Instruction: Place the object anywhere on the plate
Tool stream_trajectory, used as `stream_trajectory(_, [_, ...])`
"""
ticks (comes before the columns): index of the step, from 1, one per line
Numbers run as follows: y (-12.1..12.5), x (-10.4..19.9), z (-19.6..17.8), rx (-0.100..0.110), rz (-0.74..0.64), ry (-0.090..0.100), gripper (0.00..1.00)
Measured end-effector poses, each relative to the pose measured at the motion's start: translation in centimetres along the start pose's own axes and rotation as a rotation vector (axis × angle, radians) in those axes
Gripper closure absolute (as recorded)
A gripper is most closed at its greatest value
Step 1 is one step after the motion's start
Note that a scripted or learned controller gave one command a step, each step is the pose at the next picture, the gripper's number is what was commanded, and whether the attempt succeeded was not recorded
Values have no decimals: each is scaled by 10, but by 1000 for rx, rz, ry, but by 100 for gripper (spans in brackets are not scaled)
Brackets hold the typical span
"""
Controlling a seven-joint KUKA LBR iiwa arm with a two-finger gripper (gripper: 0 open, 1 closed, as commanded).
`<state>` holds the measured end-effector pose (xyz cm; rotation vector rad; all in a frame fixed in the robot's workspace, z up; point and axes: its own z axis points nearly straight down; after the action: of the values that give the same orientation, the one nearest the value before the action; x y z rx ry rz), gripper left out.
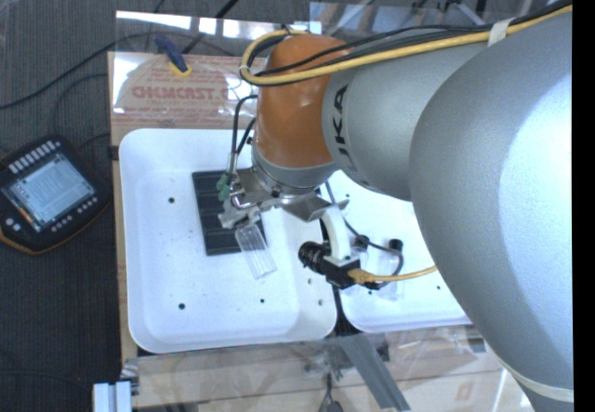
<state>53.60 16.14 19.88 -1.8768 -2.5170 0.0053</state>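
Over the left bin (158,308), the gripper (253,250) hangs with its clear fingers (257,252) pointing down at the lower edge of a dark flat rectangular plate (212,210); whether they are parted or closed I cannot tell. That plate lies on the bin's floor, partly hidden by the wrist. The right bin (409,308) sits beside it under the arm (446,112).

Arm (446,122) covers most of right bin (409,308) and runs off the right edge. Dark plate (209,206) partly under wrist. Fingertips of gripper (253,247) translucent, gap unclear.
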Motion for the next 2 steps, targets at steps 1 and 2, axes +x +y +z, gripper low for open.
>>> stream_trajectory(1, [26,55,107,-8,-159,1,100])
stream_trajectory(2, [86,38,24,-4,-349,-1,100])
